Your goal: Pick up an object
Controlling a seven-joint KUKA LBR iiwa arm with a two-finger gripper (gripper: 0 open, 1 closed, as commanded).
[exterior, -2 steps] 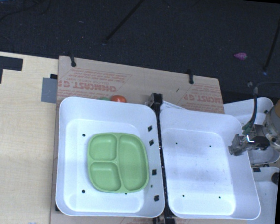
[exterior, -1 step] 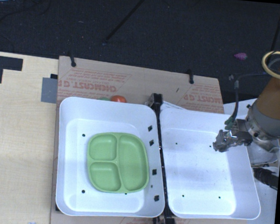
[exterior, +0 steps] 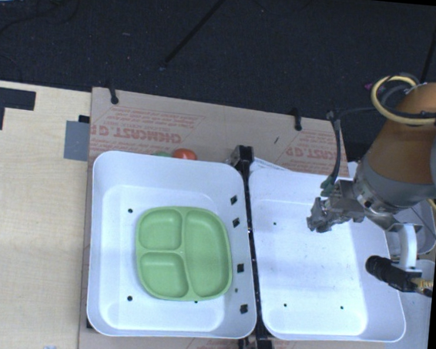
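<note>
One candidate object: I see a green divided plate (exterior: 184, 252) with three compartments, lying flat on the floor of the left bin (exterior: 115, 198), slightly toward that bin's near half.
Plate contact: I see nothing touching it; it is well apart from the gripper.
Second item: I note a small red-orange object (exterior: 184, 155) just behind the left bin's far rim, with a trace of green beside it; I cannot tell what it is.
Gripper position: I read the gripper (exterior: 320, 222) above the right bin (exterior: 320, 312), over its far half toward the centre divider.
Gripper state: I cannot tell whether it is released or clenched; the dark tool head is too small and blurred from this angle. I see no object in it.
Arm: I see the grey arm with its orange band (exterior: 416, 132) entering from the right, with a yellow cable loop at its top.
Bins: I see both side by side, touching along a black clamp strip (exterior: 244, 235).
Base: I see both bins resting on a cardboard sheet (exterior: 176, 127) on a light wooden bench (exterior: 19, 226).
</note>
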